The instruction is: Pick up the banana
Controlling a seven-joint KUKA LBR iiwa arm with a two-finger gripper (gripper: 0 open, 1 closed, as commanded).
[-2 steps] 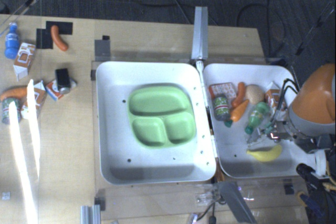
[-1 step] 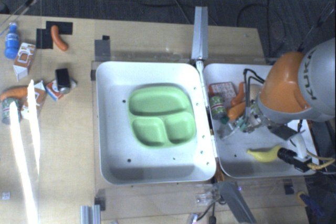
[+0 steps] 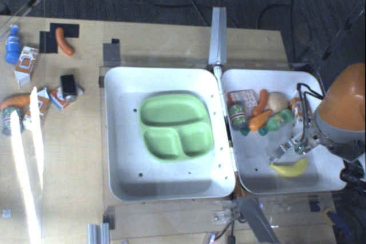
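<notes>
The yellow banana (image 3: 290, 167) lies on the floor of the right white bin (image 3: 257, 177), near its front edge. My gripper (image 3: 287, 150) hangs just above and behind the banana, very close to it, at the end of the grey arm with the orange band (image 3: 345, 99) that comes in from the right. I see nothing lifted off the bin floor. The arm's bulk hides the bin's right side.
At the back of the right bin lie a red-and-white packet (image 3: 245, 96), a small green bottle (image 3: 238, 117), a carrot (image 3: 260, 119), a beige round item (image 3: 277, 102) and another green bottle (image 3: 278, 120). The left bin (image 3: 120, 168) holds a green compartment tray (image 3: 174, 126). Small items sit on the bench at far left.
</notes>
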